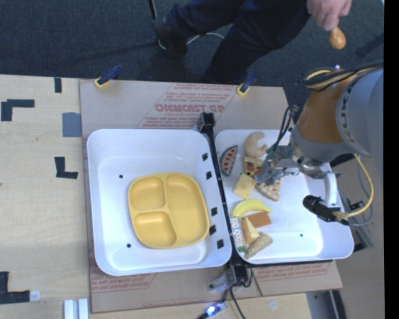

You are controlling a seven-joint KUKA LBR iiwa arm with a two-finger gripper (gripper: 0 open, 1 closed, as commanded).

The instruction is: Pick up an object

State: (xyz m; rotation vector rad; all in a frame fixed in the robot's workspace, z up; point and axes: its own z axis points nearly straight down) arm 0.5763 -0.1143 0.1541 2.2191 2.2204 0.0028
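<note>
The fingers (pixel 269 176) hang low in the upper middle of the right bin (pixel 324 246), their tips down among a cluster of toy food; whether they are parted or closed on anything cannot be told from this angle. Just under them lies a tan cracker-like piece (pixel 272 190), with a pale yellow cheese wedge (pixel 244 185) to its left. Above sit a cream croissant (pixel 254 144) and a watermelon slice (pixel 229 159) by the bin's left wall. Lower in the bin are a banana (pixel 249 206), an orange block (pixel 259 219) and a bread piece (pixel 259 243), close together. The grey arm with its orange band (pixel 321 115) fills the right of the frame. The left bin (pixel 109 156) holds a yellow divided plate (pixel 167 209). Both bins rest on a cardboard sheet (pixel 181 106) over the light wooden desk (pixel 37 218). Dark carpet (pixel 75 37) runs along the top, where a person's hand (pixel 325 11) shows at the upper right.
</note>
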